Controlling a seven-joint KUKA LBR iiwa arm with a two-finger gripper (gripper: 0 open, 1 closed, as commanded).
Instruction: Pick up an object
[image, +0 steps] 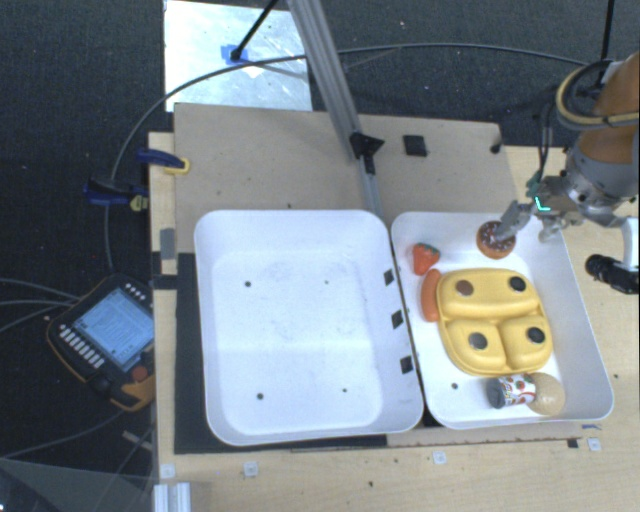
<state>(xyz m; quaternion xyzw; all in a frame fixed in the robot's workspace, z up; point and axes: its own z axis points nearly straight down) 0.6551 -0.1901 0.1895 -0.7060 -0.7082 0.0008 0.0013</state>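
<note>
Right bin (590, 345), far corner: gripper (528, 222) poised with fingers spread apart, one finger (510, 222) just beside a small brown doughnut (492, 238), nothing clamped between. Doughnut flat on the bin floor, near the back wall, apart from the big yellow tray (495, 318). Probably a light, hard plastic toy, slick at the rim; best taken across the outer edge, or with one finger through the hole. Little risk of breakage, more of skidding away. Close by: red strawberry (426, 257), orange piece (430, 295) tucked against the tray, small printed can (510, 390) and pale egg (546, 396) at the near corner. Left bin (215, 235) beside. Second finger blurred against the wrist; doughnut's far edge partly covered; arm (610, 130) cut off at the right.
</note>
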